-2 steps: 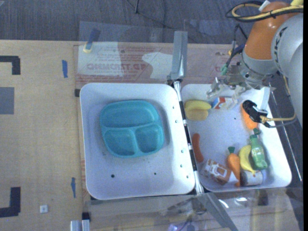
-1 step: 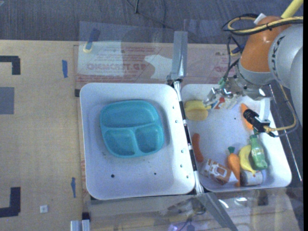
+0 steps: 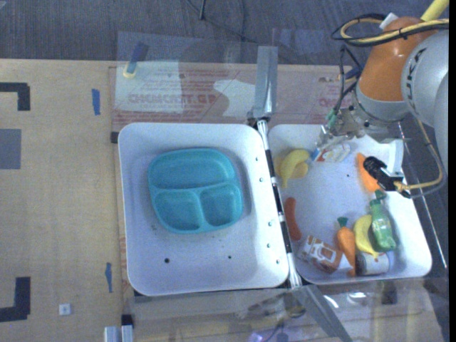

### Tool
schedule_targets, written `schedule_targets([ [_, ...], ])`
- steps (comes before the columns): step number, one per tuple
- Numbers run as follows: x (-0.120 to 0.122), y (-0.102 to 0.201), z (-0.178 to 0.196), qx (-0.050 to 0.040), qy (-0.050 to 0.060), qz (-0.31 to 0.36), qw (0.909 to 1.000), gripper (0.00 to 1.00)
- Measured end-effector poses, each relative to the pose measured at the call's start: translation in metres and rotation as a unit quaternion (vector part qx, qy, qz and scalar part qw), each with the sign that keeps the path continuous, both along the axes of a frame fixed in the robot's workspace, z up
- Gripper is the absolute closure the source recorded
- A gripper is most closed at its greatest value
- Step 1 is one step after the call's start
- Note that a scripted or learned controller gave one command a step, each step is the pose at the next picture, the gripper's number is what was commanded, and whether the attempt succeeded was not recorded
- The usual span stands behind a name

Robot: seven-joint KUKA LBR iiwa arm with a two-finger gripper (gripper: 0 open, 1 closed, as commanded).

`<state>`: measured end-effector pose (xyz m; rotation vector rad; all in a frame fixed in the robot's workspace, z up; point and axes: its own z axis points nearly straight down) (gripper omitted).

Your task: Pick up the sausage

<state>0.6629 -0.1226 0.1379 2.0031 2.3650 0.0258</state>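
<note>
The sausage (image 3: pixel 291 219) lies in the right bin (image 3: pixel 420 258), along its left wall, just below a yellow banana (image 3: pixel 293 164). The end effector (image 3: pixel 332 144) hangs over that bin's upper part (near the banana, well apart from the sausage); whether it is open or closed, I cannot tell. A teal tray (image 3: pixel 194 189) sits in the left bin (image 3: pixel 135 262).

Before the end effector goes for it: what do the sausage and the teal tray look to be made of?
The sausage looks like smooth moulded plastic toy food: uniform red-orange colour, rounded ends, though it is small in this view. The teal tray looks like rigid matte plastic: one even colour, moulded compartments with soft rounded ridges, only faint sheen.
</note>
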Motion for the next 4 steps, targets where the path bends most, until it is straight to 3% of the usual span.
schedule_targets([
  [1, -0.001, 0.0, -0.002, 0.0003, 0.001, 0.0, 1.0, 0.0],
  [2, 0.005, 0.041, 0.048, 0.0072, 0.02, -0.019, 0.9996, 0.0],
  [3, -0.057, 0.021, -0.05, 0.0063, 0.018, 0.056, 0.9983, 0.0],
  [4, -0.013, -0.04, -0.015, 0.0047, 0.019, 0.082, 0.9964, 0.0],
])
